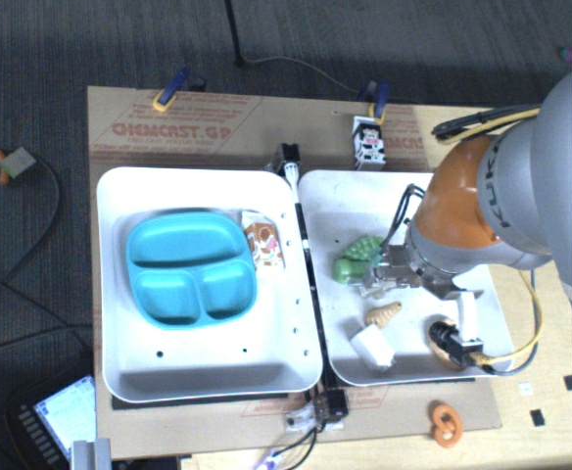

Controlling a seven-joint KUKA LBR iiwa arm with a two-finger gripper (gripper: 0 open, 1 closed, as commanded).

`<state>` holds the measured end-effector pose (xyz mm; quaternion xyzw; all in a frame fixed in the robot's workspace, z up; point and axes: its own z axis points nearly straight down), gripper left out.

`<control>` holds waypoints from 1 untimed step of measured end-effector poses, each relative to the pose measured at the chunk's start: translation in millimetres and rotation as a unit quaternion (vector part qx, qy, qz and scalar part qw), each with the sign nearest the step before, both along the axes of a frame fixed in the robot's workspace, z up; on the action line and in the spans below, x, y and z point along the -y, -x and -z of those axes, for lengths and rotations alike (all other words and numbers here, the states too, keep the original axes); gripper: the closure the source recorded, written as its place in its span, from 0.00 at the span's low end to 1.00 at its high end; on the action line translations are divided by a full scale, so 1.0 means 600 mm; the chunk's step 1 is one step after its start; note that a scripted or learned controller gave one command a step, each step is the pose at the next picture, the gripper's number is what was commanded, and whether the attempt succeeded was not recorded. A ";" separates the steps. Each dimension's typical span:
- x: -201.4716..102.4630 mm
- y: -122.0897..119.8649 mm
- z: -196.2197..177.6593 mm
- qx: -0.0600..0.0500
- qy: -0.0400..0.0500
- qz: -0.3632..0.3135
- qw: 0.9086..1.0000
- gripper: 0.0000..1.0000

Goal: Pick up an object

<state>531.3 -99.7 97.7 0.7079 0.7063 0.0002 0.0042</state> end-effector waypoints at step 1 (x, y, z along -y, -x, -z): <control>0.000 0.000 0.000 0.000 0.000 0.000 1.000 0.00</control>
